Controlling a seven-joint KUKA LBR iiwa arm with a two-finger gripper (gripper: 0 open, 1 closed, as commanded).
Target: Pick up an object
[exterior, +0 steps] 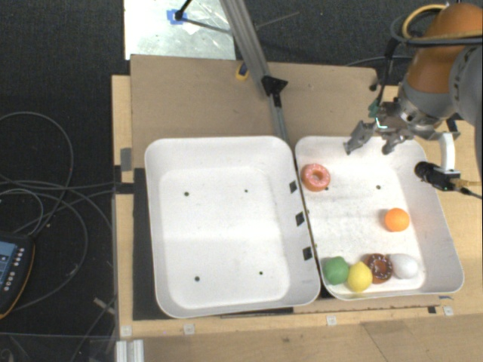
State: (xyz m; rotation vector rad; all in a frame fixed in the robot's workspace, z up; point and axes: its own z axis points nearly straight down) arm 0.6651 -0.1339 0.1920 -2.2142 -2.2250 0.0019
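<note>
My gripper (373,142) hangs open over the far edge of the right bin (355,210), its two fingers spread with nothing between them. A pink frosted donut (315,176) lies to its lower left, near the bin's left wall. An orange ball (396,219) sits toward the right side. Along the near wall lie a green object (335,269), a yellow lemon-like object (360,277), a chocolate donut (378,267) and a white egg-like object (405,266).
The left bin (219,225) adjoins the right one, joined by black clips (299,218). A grey pole (253,44) slants in from the top over the bench. Cables lie on the dark floor at the left.
</note>
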